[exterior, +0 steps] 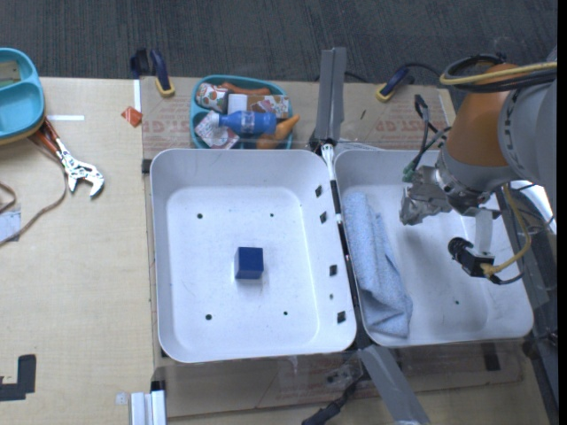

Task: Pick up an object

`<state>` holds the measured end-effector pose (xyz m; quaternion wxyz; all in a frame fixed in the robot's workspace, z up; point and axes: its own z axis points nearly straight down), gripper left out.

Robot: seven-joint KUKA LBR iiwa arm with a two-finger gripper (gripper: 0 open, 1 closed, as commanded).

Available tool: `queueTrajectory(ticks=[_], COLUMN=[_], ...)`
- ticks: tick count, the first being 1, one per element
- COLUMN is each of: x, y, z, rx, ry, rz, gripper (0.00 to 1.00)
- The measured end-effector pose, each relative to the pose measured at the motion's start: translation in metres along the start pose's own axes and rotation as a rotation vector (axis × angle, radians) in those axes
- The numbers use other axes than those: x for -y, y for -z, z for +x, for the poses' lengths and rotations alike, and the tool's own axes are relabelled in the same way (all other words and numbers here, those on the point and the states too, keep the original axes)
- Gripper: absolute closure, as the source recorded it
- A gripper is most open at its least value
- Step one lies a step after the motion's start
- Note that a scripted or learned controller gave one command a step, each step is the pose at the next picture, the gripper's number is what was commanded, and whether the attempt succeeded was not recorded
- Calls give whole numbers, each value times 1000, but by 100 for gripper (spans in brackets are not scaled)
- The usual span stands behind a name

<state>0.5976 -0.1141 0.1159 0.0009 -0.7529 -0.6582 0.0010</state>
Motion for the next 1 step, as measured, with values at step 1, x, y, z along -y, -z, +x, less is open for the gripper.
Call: queueTrajectory(ticks=[1], x=[0], y=[0], z=[0], rx=[0], ry=[-1], rz=[0], gripper=[0])
